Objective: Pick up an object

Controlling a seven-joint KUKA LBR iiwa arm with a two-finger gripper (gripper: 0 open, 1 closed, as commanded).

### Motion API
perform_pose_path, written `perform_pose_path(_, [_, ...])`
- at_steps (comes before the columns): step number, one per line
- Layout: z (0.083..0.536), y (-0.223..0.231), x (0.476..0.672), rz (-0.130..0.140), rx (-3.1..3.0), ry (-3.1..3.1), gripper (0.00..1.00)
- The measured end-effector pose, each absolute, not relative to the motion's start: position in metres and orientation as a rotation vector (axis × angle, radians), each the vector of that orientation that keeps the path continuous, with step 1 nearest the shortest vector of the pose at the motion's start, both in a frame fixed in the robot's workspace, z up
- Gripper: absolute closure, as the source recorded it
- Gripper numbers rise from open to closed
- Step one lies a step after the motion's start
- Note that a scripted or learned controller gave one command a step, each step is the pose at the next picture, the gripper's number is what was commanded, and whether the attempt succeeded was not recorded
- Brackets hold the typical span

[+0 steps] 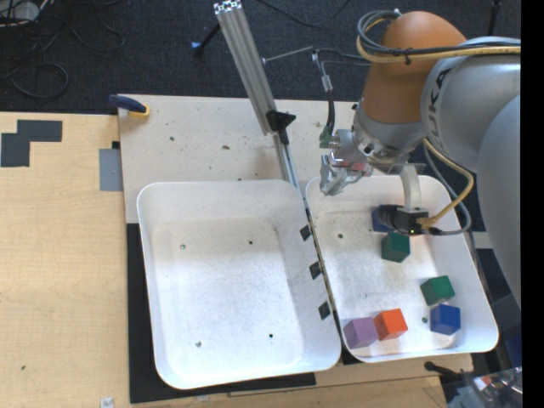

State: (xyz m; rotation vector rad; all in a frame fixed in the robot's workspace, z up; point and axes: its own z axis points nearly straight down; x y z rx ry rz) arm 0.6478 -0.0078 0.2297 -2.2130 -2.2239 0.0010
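Blocks: five small ones lie in the right bin (476,334), none of them lifted.
Dark green cube (395,247): mid-bin, just beside a dark blue piece (382,219) that the arm partly hides.
Second green cube (437,290): nearer the front, with the blue cube (444,319) just below it.
Orange cube (391,323): at the front wall, touching the purple cube (360,331).
Gripper (333,179): up at the bin's back left corner, well apart from every block, nothing between its fingers; from here I cannot tell how wide they stand.
Left bin (170,219): white, speckled with dark dots.
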Motion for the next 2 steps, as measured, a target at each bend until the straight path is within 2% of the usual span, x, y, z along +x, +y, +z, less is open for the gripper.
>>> perform_pose_path(2, [0.236, 0.091, 0.626, 0.006, -2.213, -2.222, 1.0])
